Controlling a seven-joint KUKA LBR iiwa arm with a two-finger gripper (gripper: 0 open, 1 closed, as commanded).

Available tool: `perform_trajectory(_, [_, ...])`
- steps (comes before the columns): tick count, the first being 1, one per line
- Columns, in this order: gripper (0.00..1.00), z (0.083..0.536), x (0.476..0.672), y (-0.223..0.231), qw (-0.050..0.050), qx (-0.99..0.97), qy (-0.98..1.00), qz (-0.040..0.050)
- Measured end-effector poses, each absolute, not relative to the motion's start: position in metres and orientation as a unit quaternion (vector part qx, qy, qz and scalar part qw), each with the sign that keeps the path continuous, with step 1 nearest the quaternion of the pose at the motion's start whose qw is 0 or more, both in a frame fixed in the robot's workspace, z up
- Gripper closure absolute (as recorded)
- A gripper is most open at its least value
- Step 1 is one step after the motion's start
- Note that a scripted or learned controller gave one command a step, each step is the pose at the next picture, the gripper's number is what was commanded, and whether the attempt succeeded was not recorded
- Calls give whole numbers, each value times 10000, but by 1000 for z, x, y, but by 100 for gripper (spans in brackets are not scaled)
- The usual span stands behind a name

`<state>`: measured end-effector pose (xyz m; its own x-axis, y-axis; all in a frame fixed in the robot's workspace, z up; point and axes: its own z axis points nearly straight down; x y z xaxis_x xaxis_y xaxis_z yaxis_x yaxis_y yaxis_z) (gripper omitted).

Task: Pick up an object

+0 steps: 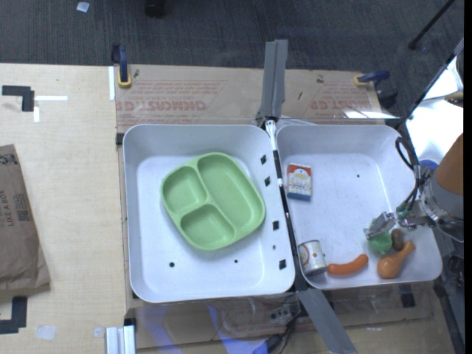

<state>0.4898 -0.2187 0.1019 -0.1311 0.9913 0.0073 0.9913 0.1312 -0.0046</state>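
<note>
Dark grey carpeted floor [221,13] lay beyond the bench's far edge, with a small pale scrap [82,7] on it. The bench top [66,198] was light wood. A brown cardboard sheet [199,98] with reversed red print lay under the bins, held by blue-handled clamps [118,57] at its far corners. A brown paper bag [18,220] lay at the left edge. Black tape marks [21,94] sat near the left corner. Bright glare [442,94] fell at right.
</note>
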Motion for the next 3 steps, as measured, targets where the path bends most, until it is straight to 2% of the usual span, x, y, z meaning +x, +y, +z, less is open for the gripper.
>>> perform_trajectory(1, [100, 111, 491, -220, 17, -6595, -7517, -8])
perform_trajectory(2, [100, 171, 529, -222, -4, -6283, -7780, 4])
perform_trajectory(3, [0, 171, 529, -222, -2, -6281, -7782, 5])
